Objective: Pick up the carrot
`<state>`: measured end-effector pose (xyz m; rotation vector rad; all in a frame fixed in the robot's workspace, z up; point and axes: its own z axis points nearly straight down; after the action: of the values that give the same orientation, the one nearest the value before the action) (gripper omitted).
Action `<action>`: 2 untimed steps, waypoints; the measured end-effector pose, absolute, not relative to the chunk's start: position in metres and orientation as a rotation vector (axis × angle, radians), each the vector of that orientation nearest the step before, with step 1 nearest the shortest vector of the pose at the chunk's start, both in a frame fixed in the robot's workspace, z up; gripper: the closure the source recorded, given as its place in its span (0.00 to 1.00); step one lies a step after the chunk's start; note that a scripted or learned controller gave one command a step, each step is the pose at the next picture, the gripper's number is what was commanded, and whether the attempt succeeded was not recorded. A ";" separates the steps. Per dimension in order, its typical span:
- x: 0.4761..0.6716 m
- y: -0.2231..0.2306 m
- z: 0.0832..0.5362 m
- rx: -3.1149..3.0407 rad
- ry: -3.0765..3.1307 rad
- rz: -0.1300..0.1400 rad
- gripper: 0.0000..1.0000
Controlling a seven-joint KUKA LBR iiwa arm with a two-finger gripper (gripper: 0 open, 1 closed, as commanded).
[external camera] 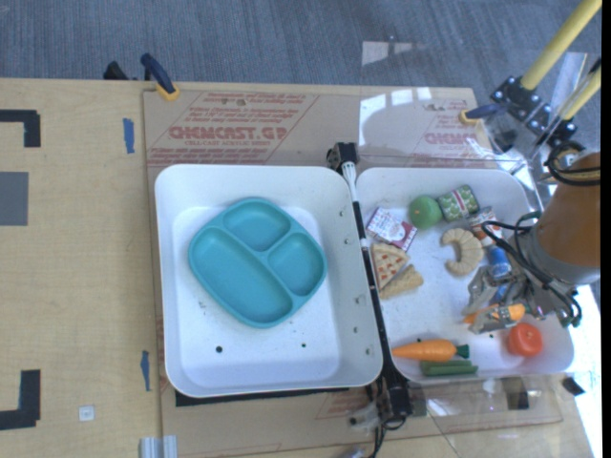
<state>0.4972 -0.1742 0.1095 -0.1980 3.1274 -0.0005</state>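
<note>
The carrot (428, 350), orange with a green stub at its right end, lies flat near the front edge of the right bin (549, 365). My gripper (492, 301) hangs low over the right part of that bin, up and to the right of the carrot and apart from it. It is a tangle of metal, blue and orange parts under the orange wrist band (576, 225).
Just in front of the carrot lies a dark green stick (449, 369). A red tomato (524, 340) sits beside the gripper. A croissant (463, 250), green apple (424, 210), green can (458, 201), pizza slice (388, 263) and packet (389, 224) fill the bin's back. The left bin (181, 351) holds a teal divided plate (256, 260).
</note>
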 end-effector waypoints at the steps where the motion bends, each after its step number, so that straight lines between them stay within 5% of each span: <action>1: 0.490 -0.187 0.092 0.694 3.054 0.010 1.00; 2: 0.495 -0.127 0.093 1.034 2.962 0.007 1.00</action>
<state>0.4954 -0.1274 0.0935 1.0343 2.9618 0.0071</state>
